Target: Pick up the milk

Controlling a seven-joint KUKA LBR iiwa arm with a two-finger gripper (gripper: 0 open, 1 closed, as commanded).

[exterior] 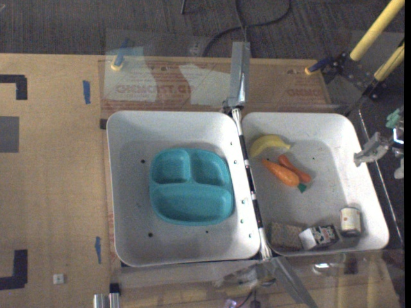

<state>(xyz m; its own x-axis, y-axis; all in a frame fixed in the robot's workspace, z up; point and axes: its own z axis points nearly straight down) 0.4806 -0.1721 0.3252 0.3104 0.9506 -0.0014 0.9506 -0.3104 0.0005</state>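
The milk (pixel 320 236) is a small black and white carton lying on its side near the front wall of the right bin (pixel 359 140). My gripper (pixel 372 151) is a pale grey shape at the bin's right rim, well behind and to the right of the carton. Nothing is seen held in it.
Also in the right bin are a banana (pixel 268 145), two carrots (pixel 286 171), a small can (pixel 350 220) right of the milk and a brown block (pixel 286 235) left of it. The left bin (pixel 128 140) holds a teal divided plate (pixel 191 186). Yellow-handled clamps (pixel 379 24) stand at the back right.
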